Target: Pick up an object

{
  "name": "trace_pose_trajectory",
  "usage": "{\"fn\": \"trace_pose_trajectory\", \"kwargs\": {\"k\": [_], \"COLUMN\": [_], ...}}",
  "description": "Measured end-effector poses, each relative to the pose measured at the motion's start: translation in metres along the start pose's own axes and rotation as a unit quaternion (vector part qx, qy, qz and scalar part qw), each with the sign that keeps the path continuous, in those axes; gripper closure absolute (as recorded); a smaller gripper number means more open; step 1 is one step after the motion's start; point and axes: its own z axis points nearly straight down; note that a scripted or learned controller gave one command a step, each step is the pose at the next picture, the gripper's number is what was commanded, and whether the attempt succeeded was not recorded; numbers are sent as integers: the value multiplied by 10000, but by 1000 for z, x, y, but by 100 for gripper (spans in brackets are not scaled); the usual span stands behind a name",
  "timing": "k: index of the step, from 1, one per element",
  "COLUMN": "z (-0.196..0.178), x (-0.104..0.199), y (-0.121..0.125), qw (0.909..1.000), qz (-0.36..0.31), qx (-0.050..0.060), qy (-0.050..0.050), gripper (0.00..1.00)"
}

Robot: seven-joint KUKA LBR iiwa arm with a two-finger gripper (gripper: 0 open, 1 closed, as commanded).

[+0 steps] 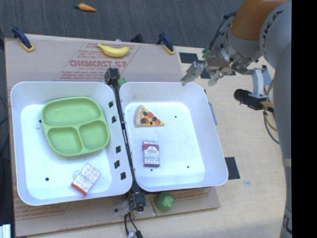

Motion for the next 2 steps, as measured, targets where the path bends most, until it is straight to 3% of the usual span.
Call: {"fn": "trace_pose_trajectory", "kwargs": {"k": [1,2], "z": [150,45], "x": [57,93], "y": [-18,-36], "qw": [10000,10000], "qz": [-9,-6], "qx": [19,-16], "qy": [8,5], "gripper": [0,0]}}
